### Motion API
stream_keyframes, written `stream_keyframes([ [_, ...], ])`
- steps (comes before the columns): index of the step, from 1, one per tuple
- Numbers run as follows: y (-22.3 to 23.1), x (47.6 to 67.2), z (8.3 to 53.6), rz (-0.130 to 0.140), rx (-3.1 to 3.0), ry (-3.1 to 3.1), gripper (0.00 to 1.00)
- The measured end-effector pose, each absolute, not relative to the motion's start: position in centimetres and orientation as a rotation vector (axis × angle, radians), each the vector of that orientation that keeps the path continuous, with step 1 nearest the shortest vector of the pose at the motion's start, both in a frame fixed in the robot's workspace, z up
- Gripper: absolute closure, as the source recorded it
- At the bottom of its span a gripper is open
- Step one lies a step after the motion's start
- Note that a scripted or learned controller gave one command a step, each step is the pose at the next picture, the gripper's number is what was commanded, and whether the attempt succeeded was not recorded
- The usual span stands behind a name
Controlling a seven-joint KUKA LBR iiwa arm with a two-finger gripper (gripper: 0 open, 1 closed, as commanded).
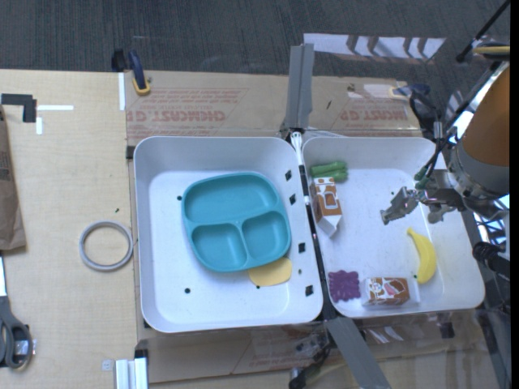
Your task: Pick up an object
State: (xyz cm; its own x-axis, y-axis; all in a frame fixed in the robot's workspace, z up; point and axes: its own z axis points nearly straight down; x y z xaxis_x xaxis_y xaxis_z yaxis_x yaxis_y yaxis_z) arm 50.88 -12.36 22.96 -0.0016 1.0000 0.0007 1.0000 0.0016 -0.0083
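A pale wooden bench is stretching across the left, with a roll of tape lying on it and scissors sitting at its lower left corner. Flattened cardboard is lying behind the two white bins. Dark grey carpet is covering the floor beyond.

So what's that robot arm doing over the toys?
The grey robot arm reaches in from the right, its gripper hovering over the right white bin. Nothing sits in its jaws. A yellow plastic banana lies just below it. The left white bin holds a blue divided plate.
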Motion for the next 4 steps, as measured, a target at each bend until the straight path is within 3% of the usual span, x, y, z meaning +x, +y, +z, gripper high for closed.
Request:
stream_keyframes([
  [1,-18.4,52.2,18.5,0.007,-2.194,-2.239,0.0],
  [2,-21.4,49.4,9.7,0.001,-2.153,-2.28,0.0],
  [3,-21.5,49.3,10.2,0.005,-2.153,-2.272,1.0],
  [4,-17.4,50.8,17.8,0.005,-2.094,-2.335,1.0],
])
